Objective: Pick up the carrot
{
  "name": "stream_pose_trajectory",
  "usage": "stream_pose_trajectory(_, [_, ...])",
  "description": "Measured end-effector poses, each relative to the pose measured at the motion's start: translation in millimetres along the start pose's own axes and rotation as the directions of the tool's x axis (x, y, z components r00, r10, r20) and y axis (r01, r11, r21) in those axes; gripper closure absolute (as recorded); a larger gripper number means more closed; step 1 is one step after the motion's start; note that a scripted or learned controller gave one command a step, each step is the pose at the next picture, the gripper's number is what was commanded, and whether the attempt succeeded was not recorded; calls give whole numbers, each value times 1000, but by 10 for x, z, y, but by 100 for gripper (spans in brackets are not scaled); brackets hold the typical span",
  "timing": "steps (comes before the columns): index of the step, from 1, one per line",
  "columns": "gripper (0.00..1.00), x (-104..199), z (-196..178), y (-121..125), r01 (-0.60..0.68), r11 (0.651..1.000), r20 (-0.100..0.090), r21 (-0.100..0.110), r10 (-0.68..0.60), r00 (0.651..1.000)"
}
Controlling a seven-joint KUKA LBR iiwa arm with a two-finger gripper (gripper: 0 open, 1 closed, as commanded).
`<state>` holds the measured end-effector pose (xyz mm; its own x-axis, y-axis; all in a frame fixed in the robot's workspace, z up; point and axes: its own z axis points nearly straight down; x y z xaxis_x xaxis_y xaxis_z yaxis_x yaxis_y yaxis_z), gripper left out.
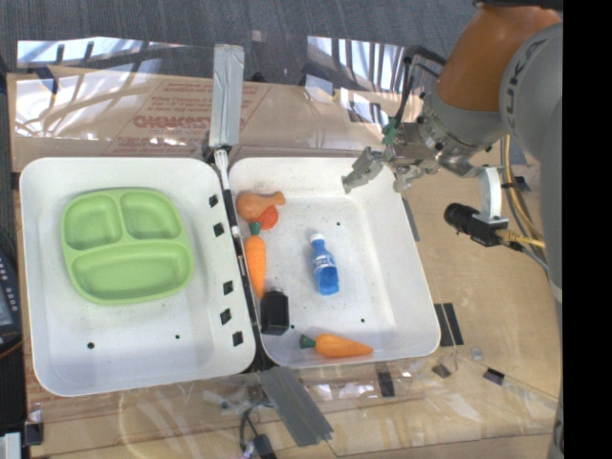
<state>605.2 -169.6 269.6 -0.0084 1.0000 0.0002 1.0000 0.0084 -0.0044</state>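
Two carrots lie in the right bin (402, 285). One carrot (256, 266) runs lengthwise along the left wall, below a red piece. The other carrot (337, 347), with a green stub, lies near the front wall. My gripper (381, 176) hangs over the bin's back right corner, far from both carrots. It is open with nothing between its fingers.
A blue bottle (325, 265) lies in the middle of the right bin. A toy drumstick (258, 202) and a red piece (267, 218) sit at the back left, and a black block (274, 312) at the front left. The left bin (48, 333) holds a green divided plate (126, 245).
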Motion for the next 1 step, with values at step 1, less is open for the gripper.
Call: stream_pose_trajectory(1, [0,393,-41,194,375,927,3,-3,-375,927])
